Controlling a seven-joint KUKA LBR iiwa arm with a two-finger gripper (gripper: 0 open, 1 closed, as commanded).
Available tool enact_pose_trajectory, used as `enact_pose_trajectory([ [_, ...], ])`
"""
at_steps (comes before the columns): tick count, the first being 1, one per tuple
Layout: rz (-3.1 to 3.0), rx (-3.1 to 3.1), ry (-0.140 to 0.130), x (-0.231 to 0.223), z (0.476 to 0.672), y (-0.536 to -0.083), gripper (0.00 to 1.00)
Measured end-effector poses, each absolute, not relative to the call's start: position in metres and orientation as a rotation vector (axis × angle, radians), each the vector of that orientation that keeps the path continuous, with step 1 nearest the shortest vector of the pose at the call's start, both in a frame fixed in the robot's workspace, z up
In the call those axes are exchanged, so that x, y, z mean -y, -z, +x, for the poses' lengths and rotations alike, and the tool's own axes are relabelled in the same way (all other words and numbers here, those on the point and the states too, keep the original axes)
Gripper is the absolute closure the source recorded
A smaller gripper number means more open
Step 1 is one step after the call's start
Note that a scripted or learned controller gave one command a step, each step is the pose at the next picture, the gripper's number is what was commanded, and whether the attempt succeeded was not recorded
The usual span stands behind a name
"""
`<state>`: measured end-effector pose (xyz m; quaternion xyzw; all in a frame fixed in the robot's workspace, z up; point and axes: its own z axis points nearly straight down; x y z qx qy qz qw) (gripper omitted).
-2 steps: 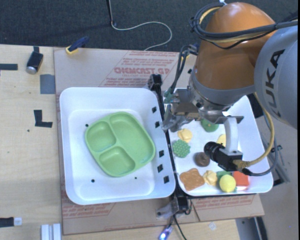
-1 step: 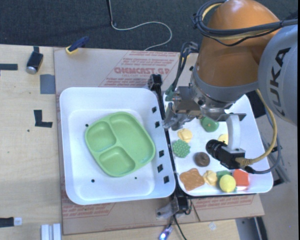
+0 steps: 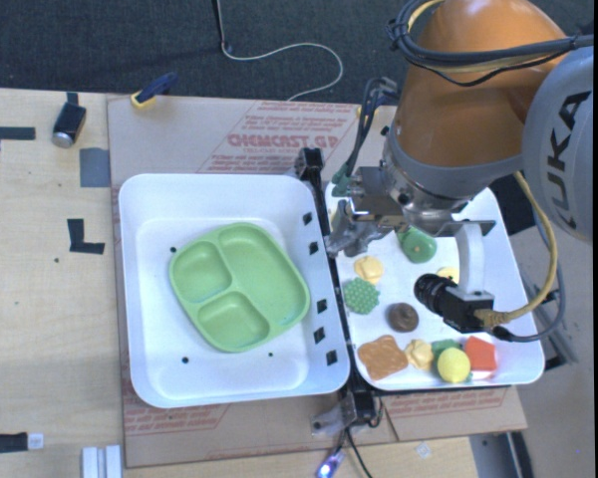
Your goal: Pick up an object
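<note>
The arm's orange band and grey wrist cover the upper part of the right bin (image 3: pixel 523 371), so the objects there cannot be made out; the gripper (image 3: pixel 351 229) sits low at that bin's left wall, and whether anything lies between its fingers cannot be told. Visible objects in the right bin: a small yellow piece (image 3: pixel 368 268), a green bumpy ball (image 3: pixel 360 295), a brown chocolate donut (image 3: pixel 404 317), a toast slice (image 3: pixel 382 357) and a lemon (image 3: pixel 453 365). The left bin (image 3: pixel 140 267) holds a green divided plate (image 3: pixel 238 285).

A light wooden bench (image 3: pixel 40 297) is carrying a printed cardboard sheet (image 3: pixel 269 137), lying under two white bins (image 3: pixel 145 267) left of the gripper (image 3: pixel 354 229). Farther left, black tape marks (image 3: pixel 80 237), a small black cylinder (image 3: pixel 68 123) and a blue-and-yellow clip (image 3: pixel 153 89) are resting.
</note>
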<state>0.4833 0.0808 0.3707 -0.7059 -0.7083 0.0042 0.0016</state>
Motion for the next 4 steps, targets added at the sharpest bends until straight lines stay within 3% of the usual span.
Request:
enact_pose_trajectory([
  [1, -2.222, 2.216, -0.011, -0.057, 0.483, -0.316, 1.0],
  [2, -2.228, 2.223, 0.007, -0.018, 0.484, -0.397, 1.0],
  [3, -2.214, 2.226, -0.004, -0.067, 0.483, -0.377, 1.0],
  [4, -2.219, 2.227, 0.007, -0.083, 0.484, -0.436, 1.0],
])
